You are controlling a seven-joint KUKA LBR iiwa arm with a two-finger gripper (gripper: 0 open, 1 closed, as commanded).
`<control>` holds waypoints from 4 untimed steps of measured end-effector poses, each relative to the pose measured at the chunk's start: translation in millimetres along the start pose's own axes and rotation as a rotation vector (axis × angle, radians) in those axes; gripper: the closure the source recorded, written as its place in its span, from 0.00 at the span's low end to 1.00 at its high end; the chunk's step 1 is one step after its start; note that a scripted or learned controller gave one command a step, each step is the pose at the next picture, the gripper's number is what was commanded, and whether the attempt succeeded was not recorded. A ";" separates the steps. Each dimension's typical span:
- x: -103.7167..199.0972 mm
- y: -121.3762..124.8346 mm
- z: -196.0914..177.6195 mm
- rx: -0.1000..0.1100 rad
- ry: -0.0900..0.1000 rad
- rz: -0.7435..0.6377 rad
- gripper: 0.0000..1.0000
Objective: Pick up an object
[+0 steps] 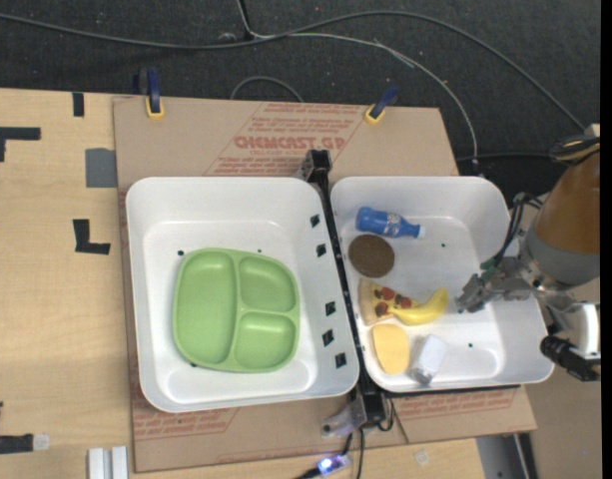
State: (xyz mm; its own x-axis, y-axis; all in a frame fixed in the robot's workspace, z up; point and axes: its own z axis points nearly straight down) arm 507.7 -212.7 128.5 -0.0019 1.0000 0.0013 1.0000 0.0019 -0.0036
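The banana (423,308) lies in the right bin (485,208), just left of the gripper (477,294) — whose state I cannot tell; likely light, smooth, curved — best taken across its middle.

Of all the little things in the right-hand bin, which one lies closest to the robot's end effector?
The banana. Its tip points toward the end effector, just beside it, while the blue bottle, brown disc and yellow block lie farther left.

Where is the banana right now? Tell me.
In the camera view, the banana lies in the right bin, near its middle, left of the claw and below the brown disc.
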 end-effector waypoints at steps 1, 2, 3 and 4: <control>5.5 10.1 -53.0 -0.007 -0.003 0.000 1.00; 5.7 11.2 -105.9 -0.008 -0.003 0.000 1.00; 54.7 4.7 -95.2 -0.001 -0.001 -0.001 1.00; 116.1 -2.7 -92.0 -0.001 0.001 -0.004 1.00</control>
State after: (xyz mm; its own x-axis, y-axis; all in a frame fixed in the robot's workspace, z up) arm 505.1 -96.7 220.7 -0.0060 1.0000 0.0018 1.0000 0.0060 -0.0029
